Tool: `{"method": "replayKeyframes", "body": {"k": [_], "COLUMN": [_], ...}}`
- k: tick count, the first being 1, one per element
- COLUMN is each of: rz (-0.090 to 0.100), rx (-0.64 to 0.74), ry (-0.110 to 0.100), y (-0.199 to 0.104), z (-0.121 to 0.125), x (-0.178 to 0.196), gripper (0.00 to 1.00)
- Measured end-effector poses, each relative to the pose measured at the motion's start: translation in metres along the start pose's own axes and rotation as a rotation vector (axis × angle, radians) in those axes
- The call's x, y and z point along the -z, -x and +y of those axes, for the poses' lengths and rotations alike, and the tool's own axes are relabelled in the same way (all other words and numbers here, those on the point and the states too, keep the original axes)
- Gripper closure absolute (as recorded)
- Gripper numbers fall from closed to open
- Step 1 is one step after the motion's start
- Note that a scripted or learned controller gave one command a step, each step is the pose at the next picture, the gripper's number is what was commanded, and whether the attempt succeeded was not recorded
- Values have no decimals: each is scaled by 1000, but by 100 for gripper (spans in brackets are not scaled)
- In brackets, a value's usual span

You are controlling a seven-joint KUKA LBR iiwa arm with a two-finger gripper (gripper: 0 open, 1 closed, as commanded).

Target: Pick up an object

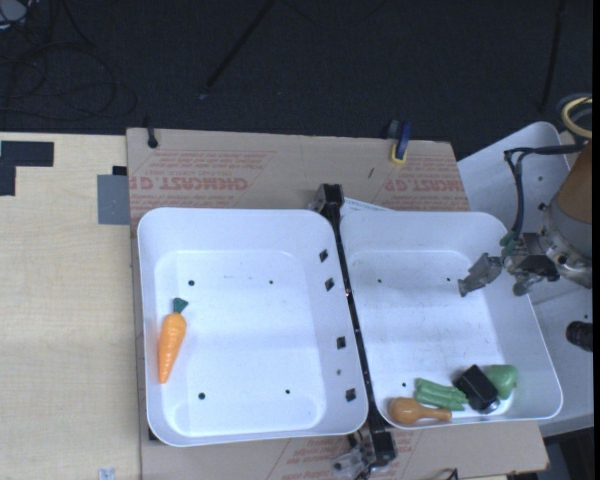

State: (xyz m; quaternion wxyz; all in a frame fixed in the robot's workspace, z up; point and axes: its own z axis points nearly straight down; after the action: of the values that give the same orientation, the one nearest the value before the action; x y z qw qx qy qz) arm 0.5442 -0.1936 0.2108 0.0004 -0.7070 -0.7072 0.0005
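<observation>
My gripper [499,281] hangs over the right edge of the right bin [410,238], its two fingers spread open with nothing between them. Well below it, at that bin's near right corner, lies a cluster: a dark green pod-shaped toy [440,394], a black block [477,387], a light green piece [503,376] partly behind the block, and a tan gourd-shaped toy [418,411]. An orange toy carrot [170,340] with a green top lies alone at the left side of the left bin [230,230].
A black divider strip [344,308] runs between the two bins. Both bins rest on a cardboard sheet [280,173] with a blue-and-yellow clamp [399,141] at its far edge. The arm's orange band [580,183] and cables are at the right.
</observation>
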Motion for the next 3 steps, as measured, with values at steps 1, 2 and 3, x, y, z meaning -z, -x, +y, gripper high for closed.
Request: {"method": "replayKeyframes", "body": {"k": [1, 2, 3], "rz": [-1, 2, 1], "rx": [5, 9, 8], "ry": [6, 4, 18], "y": [-32, -123, -198], "z": [44, 84, 101], "x": [54, 75, 255], "gripper": [0, 0, 0]}}
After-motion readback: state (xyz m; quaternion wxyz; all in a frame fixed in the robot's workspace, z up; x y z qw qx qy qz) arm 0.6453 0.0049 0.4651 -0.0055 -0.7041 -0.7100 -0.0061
